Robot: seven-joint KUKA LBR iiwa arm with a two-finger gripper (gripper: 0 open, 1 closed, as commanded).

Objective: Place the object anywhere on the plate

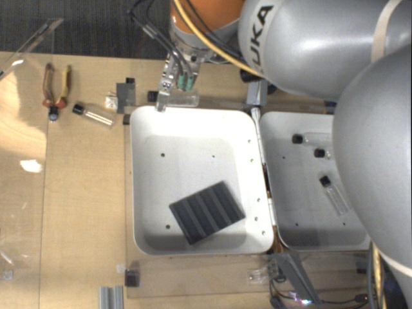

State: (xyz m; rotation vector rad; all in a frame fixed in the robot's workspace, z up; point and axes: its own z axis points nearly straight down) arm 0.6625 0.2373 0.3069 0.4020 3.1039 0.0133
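A dark grey ribbed plate point(207, 212) lies tilted on the floor of the left bin point(148, 172), towards its front right. My gripper point(172, 90) hangs over the back rim of that bin, near its left corner, well behind the plate. Nothing that I can make out is in it. The grey arm with its orange band covers the upper right of the view and part of the right bin point(290, 230). Two small dark pieces point(297, 139) point(318, 152) and a clear tube-like object point(333, 193) lie in the right bin.
On the wooden bench left of the bins lie red-handled pliers point(55, 89), a small vial point(93, 114) and a black block point(127, 93). A small dark block point(132, 277) sits by the bench's front edge.
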